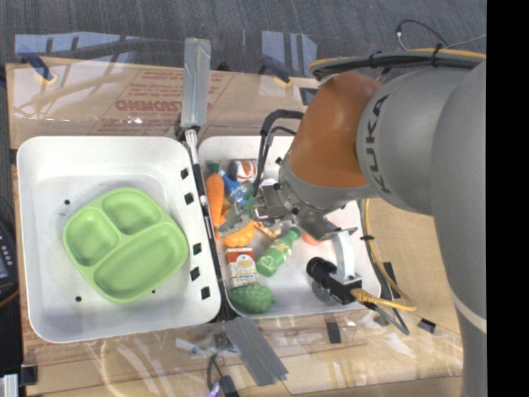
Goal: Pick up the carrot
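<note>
On the left sits a white bin (41, 222) with a green plate (126, 244) lying in it. The plate has three little sections and sits near the middle of that bin, a bit toward 7 o'clock. A row of black clips (195, 222) runs down the wall where the two bins meet. Next comes the right bin (285, 304), and this one is full of toy food. The carrot (215, 195) lies right beside the shared wall, at about 10 o'clock in its bin, long and orange, with its thin end pointing down. It rests on the pile and nothing is lifting it. Just toward 3 o'clock from it is a blue thing (236, 190), and a small red and white can (244, 170) sits near the top of the bin. Lower down is another orange piece (240, 238), then a small box with a red picture (240, 268), a green bottle (275, 259), and a bumpy green vegetable (252, 298) at 6 o'clock. The gripper (266, 207) hangs over the middle of the pile, to the 4 o'clock side of the carrot and close to it, but I cannot tell how it is set because the big grey and orange arm (347, 139) hides a lot of it. So I think the job is only at the start: the arm is over the right bin, but the carrot is not grabbed yet. What is left is to move onto the carrot, squeeze it, and lift it up.
</note>
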{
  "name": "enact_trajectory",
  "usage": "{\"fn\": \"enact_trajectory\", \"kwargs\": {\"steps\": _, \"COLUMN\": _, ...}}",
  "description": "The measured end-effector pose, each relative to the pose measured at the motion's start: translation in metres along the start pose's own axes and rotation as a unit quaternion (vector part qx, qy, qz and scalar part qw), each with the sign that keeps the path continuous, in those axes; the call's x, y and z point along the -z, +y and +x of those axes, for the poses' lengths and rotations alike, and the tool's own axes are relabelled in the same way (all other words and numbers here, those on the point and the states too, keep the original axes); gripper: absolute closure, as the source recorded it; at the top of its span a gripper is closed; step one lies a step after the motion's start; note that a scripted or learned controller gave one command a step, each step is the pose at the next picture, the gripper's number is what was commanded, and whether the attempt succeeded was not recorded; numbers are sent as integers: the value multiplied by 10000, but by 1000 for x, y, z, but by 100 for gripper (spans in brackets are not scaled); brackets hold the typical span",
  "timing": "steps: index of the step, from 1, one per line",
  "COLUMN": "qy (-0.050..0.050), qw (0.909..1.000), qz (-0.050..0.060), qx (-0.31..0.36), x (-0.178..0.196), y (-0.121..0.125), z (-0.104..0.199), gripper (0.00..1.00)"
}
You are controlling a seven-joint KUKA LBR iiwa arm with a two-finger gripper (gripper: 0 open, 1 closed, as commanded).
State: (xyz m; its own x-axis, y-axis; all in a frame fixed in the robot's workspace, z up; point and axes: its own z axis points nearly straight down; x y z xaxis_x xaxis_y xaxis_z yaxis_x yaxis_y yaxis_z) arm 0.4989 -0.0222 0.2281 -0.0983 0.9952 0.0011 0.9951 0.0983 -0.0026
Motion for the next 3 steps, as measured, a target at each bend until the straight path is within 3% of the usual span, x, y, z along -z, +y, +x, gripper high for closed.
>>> {"fn": "enact_trajectory", "kwargs": {"steps": 1, "qy": -3, "qw": 10000, "qz": 21, "qx": 54, "x": -38, "y": 13, "z": 5, "gripper": 0}}
{"fn": "enact_trajectory", "kwargs": {"steps": 2, "qy": -8, "qw": 9993, "qz": -17, "qx": 371, "x": 81, "y": -20, "z": -9, "gripper": 0}}
{"fn": "enact_trajectory", "kwargs": {"steps": 3, "qy": -2, "qw": 9997, "qz": 33, "qx": 261, "x": -37, "y": 1, "z": 32, "gripper": 0}}
